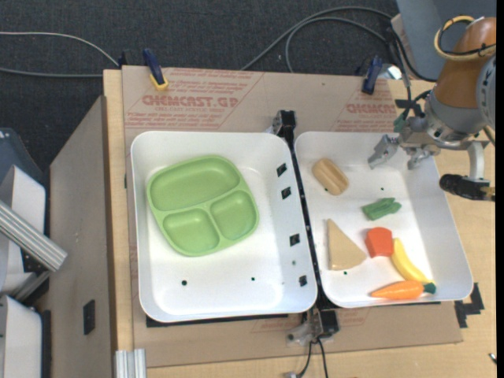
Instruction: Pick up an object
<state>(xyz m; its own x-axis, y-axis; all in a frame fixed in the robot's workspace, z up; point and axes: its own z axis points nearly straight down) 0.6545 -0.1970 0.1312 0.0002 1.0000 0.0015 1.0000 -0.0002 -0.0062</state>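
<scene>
A dark grey carpet covers the floor around a bench topped with a brown cardboard sheet (236, 101). On this sheet red printing reads "CHEMCAST GP" at the left, and the same red printing appears again at the right, partly hidden. Smaller red lines under it are too small to read. Two blue clamps (155, 68) hold the sheet at its far edge, and black cables (315, 22) run over the carpet behind.

Two shallow white bins lie side by side on the sheet. The left bin (157, 282) holds a green divided plate (203, 205) with three compartments. The right bin (449, 211) holds several toy foods: a tan bread roll (331, 176) near the far left corner, a small green vegetable piece (381, 208) in the middle, a beige wedge (343, 246) near the divider, a red block (379, 242) just beside the wedge, a yellow banana (408, 261) touching the red block, and an orange carrot (400, 290) along the near edge.

The gripper (398, 154) stands over the far part of the right bin, to the right of the bread roll and apart from it. Its two fingers are spread, and nothing is between them. The orange band (465, 61) sits above the wrist.
</scene>
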